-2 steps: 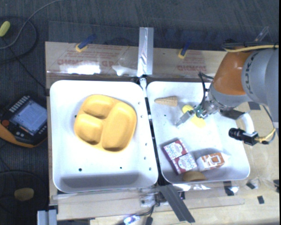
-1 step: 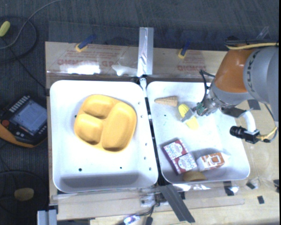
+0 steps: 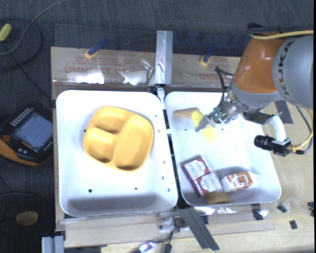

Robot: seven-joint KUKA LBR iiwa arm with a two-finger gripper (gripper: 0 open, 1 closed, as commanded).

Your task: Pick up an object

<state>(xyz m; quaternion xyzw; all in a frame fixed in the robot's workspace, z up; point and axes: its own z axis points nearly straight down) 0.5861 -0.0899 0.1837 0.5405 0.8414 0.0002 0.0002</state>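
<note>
In the right bin (image 3: 263, 157), near its upper middle, the tool (image 3: 209, 118) sits low over a yellow block (image 3: 208, 133), with a second yellow piece (image 3: 197, 116) just to its left. The tool's tip overlaps these yellow items from this angle (contact cannot be confirmed). Whether the tool is open, closed or gripping anything cannot be told; the wrist hides that part.

The arm (image 3: 274, 67) enters from the right, with the orange band above the wrist over the bin's upper right corner.

Other contents of the right bin:
- a tan bread-like piece (image 3: 183, 113) near the top left, just beside the second yellow piece;
- two red and white cartons (image 3: 201, 175) side by side toward the lower left;
- an orange and white carton (image 3: 238, 181) just right of them, lying on its side;
- a brown rounded item (image 3: 218, 197) at the bottom edge, partly under the cartons' line.

The left bin (image 3: 73, 194) holds one large yellow lumpy object (image 3: 118, 137), roughly centred, a little toward the top.

Both bins rest on the tabletop (image 3: 68, 62), touching along a central divider. A black cylindrical part (image 3: 269, 143) hangs beside the arm over the right bin's right edge. On the floor to the left lies a handheld controller (image 3: 26, 136) with a screen.
</note>
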